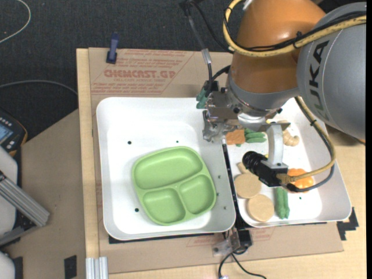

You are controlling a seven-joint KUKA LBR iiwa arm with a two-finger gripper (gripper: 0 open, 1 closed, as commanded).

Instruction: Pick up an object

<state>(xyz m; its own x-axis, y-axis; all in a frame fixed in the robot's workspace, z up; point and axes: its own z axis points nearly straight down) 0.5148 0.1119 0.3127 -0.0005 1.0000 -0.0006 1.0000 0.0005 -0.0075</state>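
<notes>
Nearest your camera are two flat tan discs (260, 208), round and matte like crackers, at the near end of the right bin (339, 197), one just behind the other. Beside them lies a slim green stick (282, 203), kinda bean-shaped, and a bit further back there's a glossy orange lump (299, 179). Your left bin (110, 156) holds a pale green plate (173, 183), smooth plastic with rounded corners and three compartments, sitting at a slight angle. Both bins are shallow white trays with soft curved rims, resting on a brown cardboard sheet (139, 68) with red print. The gripper (216, 121) is a metal block hanging under the big orange dome of the wrist, right over the divide between the bins at the far end. Just beside it in the right bin you've got a small orange wedge (235, 137) and a short green piece (254, 136). Honestly can't tell whether it's clenched or released, and nothing visible is held in it.
</notes>
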